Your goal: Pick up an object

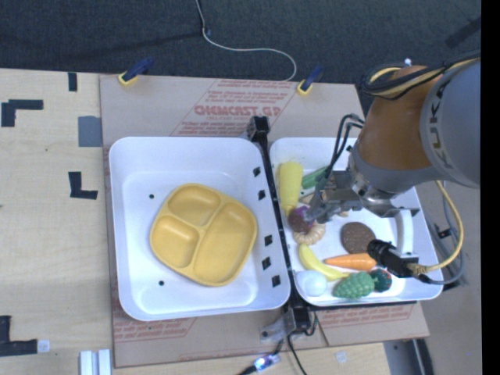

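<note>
Here the gripper (pixel 319 209) sits low in the right bin (pixel 426 209), near its left wall, right over a small dark purplish-brown item (pixel 301 220) that may be toy food; its exact kind is hard to make out, and whether the tool is open or closed on anything cannot be told from this angle, since the wrist and its cables cover the tip. Packed around that spot lie a yellow corn cob (pixel 290 181) toward the bin's far left corner, a green piece (pixel 314 178) partly under the arm, a banana (pixel 319 262) and a white egg-like ball (pixel 314 284) by the near left corner, a carrot (pixel 351 262), a brown round disc (pixel 357 233) and a green bunch of grapes (pixel 355 286) along the near edge. The crowding is the main risk: a grasp could nudge the corn or banana, catch two things at once, or slip off a rounded surface. The left bin (pixel 129 209) holds a yellow divided plate (pixel 203 234), well apart. The arm hides much of the right bin's far side.
</note>
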Controlling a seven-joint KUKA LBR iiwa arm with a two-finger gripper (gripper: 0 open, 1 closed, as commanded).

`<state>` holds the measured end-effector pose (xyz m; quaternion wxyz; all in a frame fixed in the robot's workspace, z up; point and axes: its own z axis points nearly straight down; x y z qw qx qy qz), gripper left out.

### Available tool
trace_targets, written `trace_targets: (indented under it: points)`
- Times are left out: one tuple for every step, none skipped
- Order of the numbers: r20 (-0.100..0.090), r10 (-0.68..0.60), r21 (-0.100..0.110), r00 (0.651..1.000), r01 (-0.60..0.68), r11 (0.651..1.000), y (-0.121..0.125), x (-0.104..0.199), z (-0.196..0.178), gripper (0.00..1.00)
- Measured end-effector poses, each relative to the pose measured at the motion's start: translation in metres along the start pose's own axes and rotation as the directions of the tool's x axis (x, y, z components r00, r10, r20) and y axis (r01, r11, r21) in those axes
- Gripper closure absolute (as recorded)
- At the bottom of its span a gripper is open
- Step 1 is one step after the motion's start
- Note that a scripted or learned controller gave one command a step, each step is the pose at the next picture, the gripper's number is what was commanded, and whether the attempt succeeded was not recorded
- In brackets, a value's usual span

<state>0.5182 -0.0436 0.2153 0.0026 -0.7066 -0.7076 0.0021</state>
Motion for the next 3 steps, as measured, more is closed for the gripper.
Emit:
trace_targets:
  points:
    - [0.001,0.000,-0.003,1.000,0.000,1.000,-0.009,0.007,0.001,1.00]
    - [0.000,0.000,-0.005,1.000,0.000,1.000,0.005,0.005,-0.009,1.00]
    - [0.000,-0.001,-0.003,1.000,0.001,1.000,0.002,0.012,-0.009,1.00]
